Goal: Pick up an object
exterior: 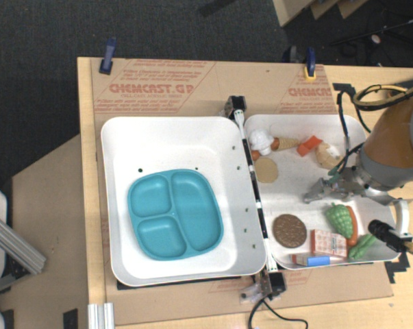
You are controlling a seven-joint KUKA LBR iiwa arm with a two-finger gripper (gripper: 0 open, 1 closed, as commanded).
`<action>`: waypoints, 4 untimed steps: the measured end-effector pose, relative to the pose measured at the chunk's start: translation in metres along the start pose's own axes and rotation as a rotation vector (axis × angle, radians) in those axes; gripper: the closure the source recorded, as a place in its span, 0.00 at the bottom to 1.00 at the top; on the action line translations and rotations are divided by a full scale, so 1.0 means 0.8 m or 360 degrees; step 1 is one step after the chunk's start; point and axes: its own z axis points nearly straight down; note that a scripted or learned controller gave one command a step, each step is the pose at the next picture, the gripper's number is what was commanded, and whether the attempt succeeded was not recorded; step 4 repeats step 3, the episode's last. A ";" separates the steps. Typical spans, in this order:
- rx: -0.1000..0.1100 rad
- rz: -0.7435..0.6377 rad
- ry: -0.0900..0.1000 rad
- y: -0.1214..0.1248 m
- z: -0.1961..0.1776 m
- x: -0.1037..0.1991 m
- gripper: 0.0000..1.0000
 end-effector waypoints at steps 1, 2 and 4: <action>-0.0025 -0.0019 -0.0004 0.140 -0.012 0.024 0.00; 0.0037 -0.0019 -0.0008 0.155 -0.008 0.080 0.00; 0.0038 -0.0014 0.0002 0.154 -0.019 0.081 1.00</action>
